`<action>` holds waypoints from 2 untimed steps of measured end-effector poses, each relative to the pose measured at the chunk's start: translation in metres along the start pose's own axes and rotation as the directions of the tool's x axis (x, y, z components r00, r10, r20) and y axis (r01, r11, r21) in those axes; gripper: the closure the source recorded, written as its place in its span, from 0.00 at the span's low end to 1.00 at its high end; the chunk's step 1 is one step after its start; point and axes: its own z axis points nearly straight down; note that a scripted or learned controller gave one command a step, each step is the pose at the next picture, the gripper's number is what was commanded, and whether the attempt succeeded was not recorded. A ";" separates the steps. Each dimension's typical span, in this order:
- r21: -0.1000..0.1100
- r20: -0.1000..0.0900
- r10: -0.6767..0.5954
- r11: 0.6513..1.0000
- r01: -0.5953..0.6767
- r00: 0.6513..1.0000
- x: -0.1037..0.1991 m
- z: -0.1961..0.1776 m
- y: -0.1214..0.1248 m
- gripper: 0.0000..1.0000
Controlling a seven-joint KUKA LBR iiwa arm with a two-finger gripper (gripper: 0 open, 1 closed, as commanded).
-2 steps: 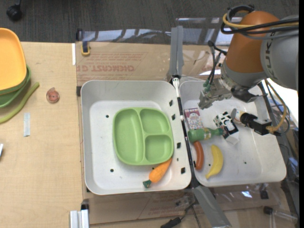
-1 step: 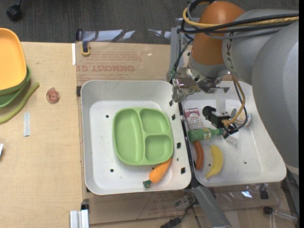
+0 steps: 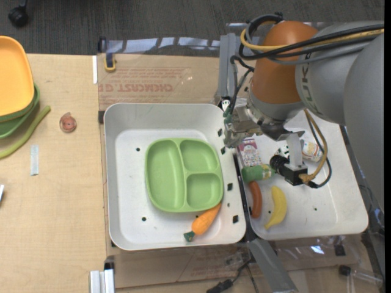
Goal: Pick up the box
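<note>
The arm is reaching over the right bin (image 3: 342, 221), and the gripper (image 3: 253, 140) is hanging just above the box (image 3: 250, 153), at 12 o'clock of it. How the gripper is set I cannot tell. The box is lying near the bin's left wall. At 6 o'clock of it a green bottle (image 3: 255, 173), a sausage (image 3: 255, 200) and a banana (image 3: 277, 207) are lying. In the left bin (image 3: 122, 224) a green plate (image 3: 184, 174) and a carrot (image 3: 205, 221) are resting.

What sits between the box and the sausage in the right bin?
A green bottle lies between the box and the sausage, seen in the camera view.
</note>
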 end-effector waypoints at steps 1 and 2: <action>-0.002 0.000 -0.310 0.951 0.310 0.951 -0.054 -0.013 -0.021 1.00; -0.001 0.001 -0.095 0.995 0.095 0.995 0.018 -0.035 0.001 1.00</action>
